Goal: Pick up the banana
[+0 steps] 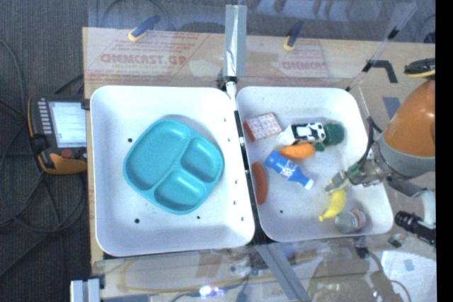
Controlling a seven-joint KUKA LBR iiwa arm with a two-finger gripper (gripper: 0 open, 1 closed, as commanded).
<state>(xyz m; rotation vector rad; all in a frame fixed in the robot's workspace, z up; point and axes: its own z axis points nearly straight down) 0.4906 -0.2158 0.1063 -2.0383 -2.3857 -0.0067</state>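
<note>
The yellow banana (pixel 333 206) lies in the right bin (pixel 306 97) near its front right corner, slanting from lower left to upper right. My gripper (pixel 349 178) hangs just above the banana's upper end, reaching in from the right under the grey wrist and orange band. From this angle I cannot make out whether it touches the banana.
Also in the right bin are a blue bottle (pixel 289 171), an orange carrot (pixel 297 150), a black-and-white toy (pixel 308 131), a green object (pixel 333 132), a red-and-white box (pixel 262 126), a brown sausage (pixel 260 182) and a grey object (pixel 350 221) beside the banana. The left bin holds a teal divided plate (pixel 175 164).
</note>
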